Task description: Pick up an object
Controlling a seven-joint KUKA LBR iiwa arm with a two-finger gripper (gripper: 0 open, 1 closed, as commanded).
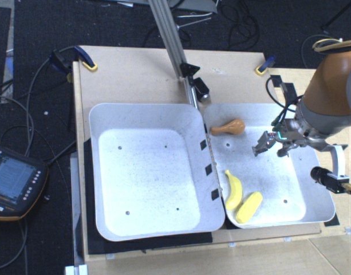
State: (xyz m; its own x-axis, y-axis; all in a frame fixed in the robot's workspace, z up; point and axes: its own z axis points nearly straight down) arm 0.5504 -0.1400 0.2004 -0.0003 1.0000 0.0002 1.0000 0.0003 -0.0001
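Camera view looks down on a desk (141, 67) carrying two white bins. At right of the frame, the arm's jaws (272, 143) hang over the right bin (290, 179), spread open with nothing between them. A banana (233, 189) and a yellow lemon-like fruit (249, 206) touch near that bin's lower left. A tan drumstick-shaped toy (228, 128) lies at its upper left. Left bin (144, 171) sits beside it.

White bins (146, 125) matt, speckled; bench (135, 79) plain wood; banana (233, 189) smooth.
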